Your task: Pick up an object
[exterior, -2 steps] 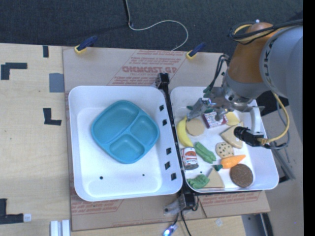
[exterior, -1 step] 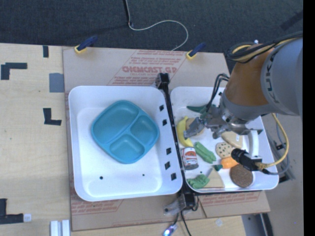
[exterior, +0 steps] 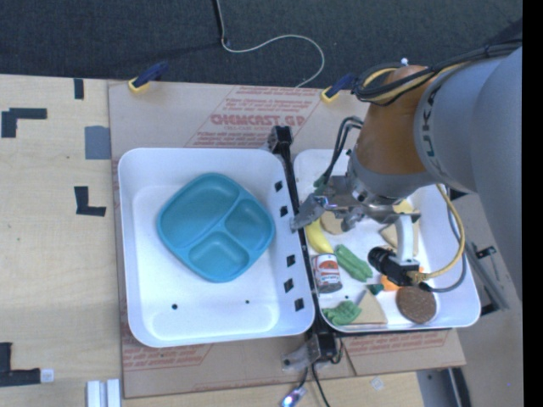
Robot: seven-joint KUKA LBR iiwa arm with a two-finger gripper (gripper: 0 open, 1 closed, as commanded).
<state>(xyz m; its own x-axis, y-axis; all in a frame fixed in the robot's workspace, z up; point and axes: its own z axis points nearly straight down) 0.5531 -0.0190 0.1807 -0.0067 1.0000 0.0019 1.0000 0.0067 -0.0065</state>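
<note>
My gripper (exterior: 327, 212) hangs low over the left part of the right bin (exterior: 458, 316), close to the divider between the bins. Just below it lies a yellow banana (exterior: 318, 238). A green pod-shaped piece (exterior: 353, 263) lies to the banana's right, and a small can with a red label (exterior: 327, 274) stands under the banana. Further toward the front are a brown round disc (exterior: 416, 305), a green leafy piece (exterior: 343, 314) and a beige wedge (exterior: 372, 311). Nothing shows between my gripper's fingers. The wrist hides the bin's far part.
The left bin (exterior: 140, 312) holds a blue divided plate (exterior: 215, 226). A black clip strip (exterior: 288, 219) runs along the divider between the bins. A yellow piece (exterior: 405, 207) peeks out beside the wrist. Cardboard (exterior: 246, 117) lies under both bins.
</note>
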